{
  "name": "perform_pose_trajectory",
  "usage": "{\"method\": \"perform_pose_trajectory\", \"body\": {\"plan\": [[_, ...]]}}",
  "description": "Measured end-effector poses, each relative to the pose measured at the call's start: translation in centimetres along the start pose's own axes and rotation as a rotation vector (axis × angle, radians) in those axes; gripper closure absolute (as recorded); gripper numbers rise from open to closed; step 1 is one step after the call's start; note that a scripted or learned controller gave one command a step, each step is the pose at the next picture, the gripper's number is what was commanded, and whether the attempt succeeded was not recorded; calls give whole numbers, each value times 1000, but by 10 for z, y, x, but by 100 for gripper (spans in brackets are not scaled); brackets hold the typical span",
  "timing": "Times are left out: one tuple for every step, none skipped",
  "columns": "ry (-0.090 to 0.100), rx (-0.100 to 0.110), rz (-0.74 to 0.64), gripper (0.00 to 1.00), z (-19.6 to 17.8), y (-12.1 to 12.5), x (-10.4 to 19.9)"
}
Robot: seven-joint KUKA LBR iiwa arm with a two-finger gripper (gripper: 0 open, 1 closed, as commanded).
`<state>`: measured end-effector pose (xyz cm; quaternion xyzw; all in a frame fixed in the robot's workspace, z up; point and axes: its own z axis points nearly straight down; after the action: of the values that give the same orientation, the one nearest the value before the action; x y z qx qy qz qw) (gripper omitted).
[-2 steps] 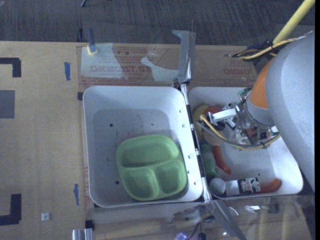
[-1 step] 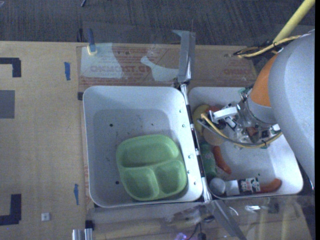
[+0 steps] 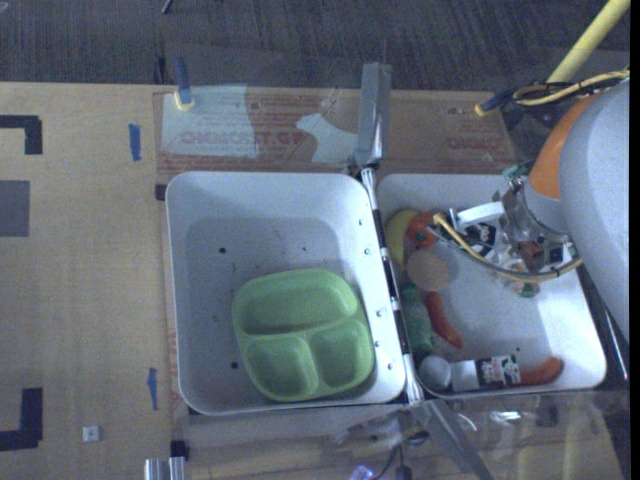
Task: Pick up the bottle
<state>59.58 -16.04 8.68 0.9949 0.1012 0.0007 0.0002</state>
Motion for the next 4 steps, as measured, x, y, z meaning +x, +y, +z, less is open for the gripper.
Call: {"method": "perform_pose_trajectory", "body": {"plan": [[-2,2,-4,100,-10,-1,1],[-3,2,0,100,-121,-28,-43],[2,3,-89,100,0,-25,-90],[1,5,-86,100,-9,-25,-90]]}}
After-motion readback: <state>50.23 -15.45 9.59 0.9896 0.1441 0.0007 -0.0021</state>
